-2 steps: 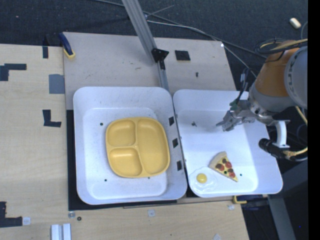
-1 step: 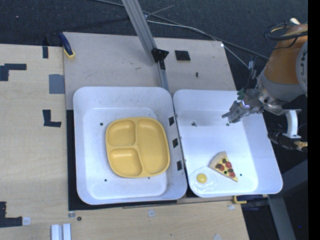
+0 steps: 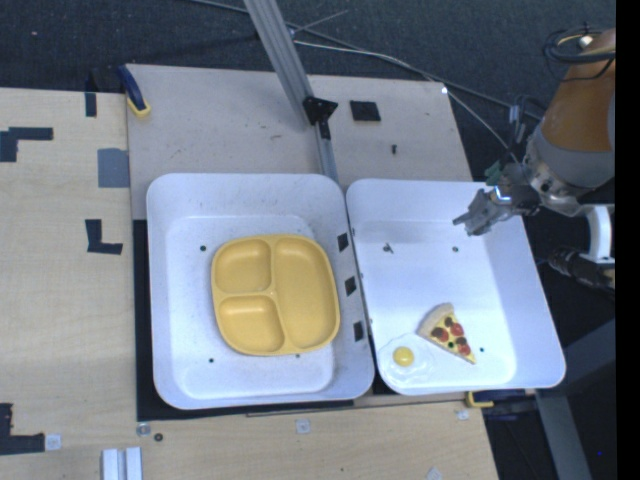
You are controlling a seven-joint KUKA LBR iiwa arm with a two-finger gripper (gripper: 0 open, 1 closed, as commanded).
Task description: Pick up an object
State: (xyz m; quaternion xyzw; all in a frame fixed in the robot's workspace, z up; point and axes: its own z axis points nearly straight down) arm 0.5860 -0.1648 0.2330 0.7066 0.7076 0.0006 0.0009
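Observation:
A toy pizza slice [image 3: 449, 333] lies in the right bin [image 3: 420, 228], toward its near right part. A toy fried egg [image 3: 404, 358] sits just left of it, close to the bin's near rim. My gripper [image 3: 480, 217] hangs over the right bin's far right side, well above and behind the pizza slice. Its dark fingers point down and left with nothing between them, and they look slightly parted.
A yellow divided plate [image 3: 275, 294] rests in the left bin [image 3: 190, 218]. A metal pole [image 3: 285, 48] slants across the back of the bench. Cables run behind the bins. The arm's orange band [image 3: 585, 108] stands at the right edge.

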